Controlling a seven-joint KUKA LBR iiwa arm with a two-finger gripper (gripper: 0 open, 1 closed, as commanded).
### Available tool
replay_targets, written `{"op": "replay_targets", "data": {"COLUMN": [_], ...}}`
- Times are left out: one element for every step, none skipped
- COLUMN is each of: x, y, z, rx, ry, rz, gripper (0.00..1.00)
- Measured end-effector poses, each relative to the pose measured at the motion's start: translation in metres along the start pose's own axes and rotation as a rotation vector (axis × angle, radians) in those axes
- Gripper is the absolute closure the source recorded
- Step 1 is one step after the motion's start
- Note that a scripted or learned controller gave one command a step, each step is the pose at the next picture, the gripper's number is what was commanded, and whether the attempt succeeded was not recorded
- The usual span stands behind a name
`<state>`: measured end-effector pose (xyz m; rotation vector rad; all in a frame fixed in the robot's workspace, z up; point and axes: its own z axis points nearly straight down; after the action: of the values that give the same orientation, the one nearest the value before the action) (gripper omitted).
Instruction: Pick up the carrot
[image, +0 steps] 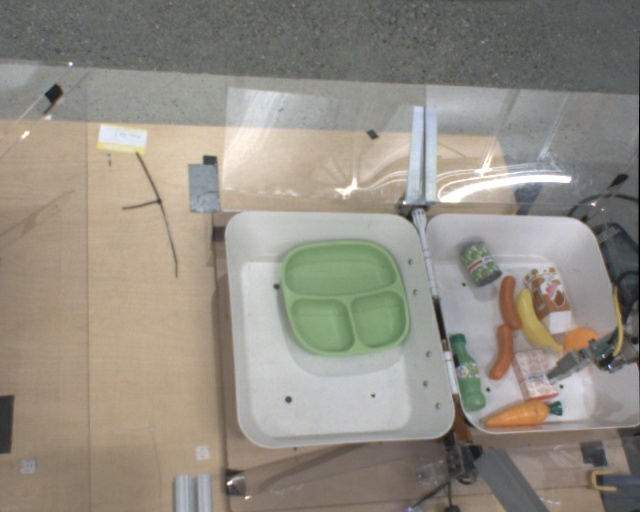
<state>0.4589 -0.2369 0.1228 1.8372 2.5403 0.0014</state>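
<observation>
Orange tapered plastic carrot (518, 413) lies flat at the front edge of the right white bin (520, 232), tip toward a green bottle (466, 372). Likely light, stiff, smooth; the thick middle looks the safest place to grasp across. Gripper (583, 357) sits near the bin's right wall, partly cut off; finger state unreadable amid clutter.

Orange carrot (518, 413), yellow banana (537, 325), green divided plate (345, 297), white bins (262, 400).
</observation>
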Motion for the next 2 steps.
{"op": "replay_targets", "data": {"x": [0.009, 0.043], "y": [0.066, 0.152], "z": [0.032, 0.024], "rx": [0.001, 0.000], "ry": [0.001, 0.002], "rz": [0.277, 0.498], "gripper": [0.00, 0.00]}}
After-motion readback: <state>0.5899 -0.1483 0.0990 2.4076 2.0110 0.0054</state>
